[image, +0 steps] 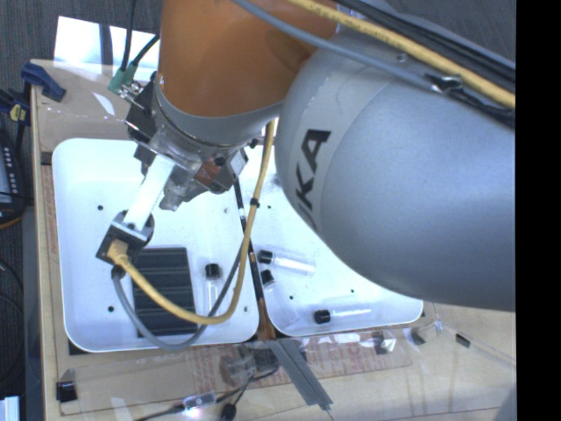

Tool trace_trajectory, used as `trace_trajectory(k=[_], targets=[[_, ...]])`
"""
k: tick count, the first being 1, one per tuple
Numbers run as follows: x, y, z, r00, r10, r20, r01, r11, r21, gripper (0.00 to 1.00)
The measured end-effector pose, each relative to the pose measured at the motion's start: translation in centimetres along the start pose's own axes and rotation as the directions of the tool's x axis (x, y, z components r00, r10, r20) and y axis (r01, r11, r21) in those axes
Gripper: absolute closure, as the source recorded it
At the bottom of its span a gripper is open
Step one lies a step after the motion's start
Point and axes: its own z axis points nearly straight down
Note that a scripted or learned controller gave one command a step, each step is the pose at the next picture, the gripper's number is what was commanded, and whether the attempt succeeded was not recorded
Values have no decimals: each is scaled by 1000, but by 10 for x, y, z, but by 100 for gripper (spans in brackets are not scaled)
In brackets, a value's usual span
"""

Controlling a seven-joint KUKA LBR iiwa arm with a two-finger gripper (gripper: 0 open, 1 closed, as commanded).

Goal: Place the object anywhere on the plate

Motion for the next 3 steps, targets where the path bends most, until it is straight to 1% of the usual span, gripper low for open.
trace_trajectory(k=[1, 2, 3], targets=[[-1, 22, -13, 966, -258, 4, 258, 966, 2, 100], [2, -2, -14, 675, -738, 3, 738, 675, 5, 100], [-8, 6, 67, 896, -444, 7, 444, 896, 5, 100]])
